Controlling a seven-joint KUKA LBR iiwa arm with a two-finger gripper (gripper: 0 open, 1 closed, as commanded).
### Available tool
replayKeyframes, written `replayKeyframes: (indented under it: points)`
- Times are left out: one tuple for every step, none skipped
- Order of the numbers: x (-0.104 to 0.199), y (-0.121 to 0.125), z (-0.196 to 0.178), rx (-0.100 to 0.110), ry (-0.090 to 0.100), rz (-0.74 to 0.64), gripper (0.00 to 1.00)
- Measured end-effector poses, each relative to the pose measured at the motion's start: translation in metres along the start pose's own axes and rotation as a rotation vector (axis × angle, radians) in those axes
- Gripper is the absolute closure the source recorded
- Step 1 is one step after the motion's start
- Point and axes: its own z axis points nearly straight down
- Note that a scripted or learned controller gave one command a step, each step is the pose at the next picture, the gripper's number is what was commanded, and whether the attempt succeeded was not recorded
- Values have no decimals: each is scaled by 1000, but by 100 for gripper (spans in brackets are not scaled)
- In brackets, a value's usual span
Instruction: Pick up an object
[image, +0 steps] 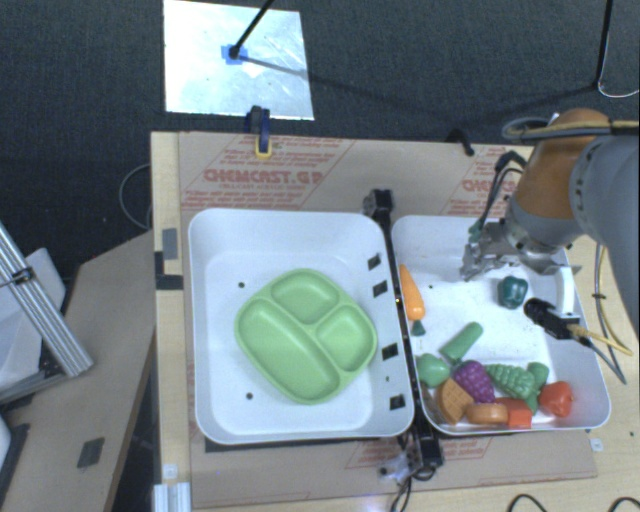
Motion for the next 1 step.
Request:
replayKeyframes:
  points:
    - [-3,11,-50,0,-1,-3,100]
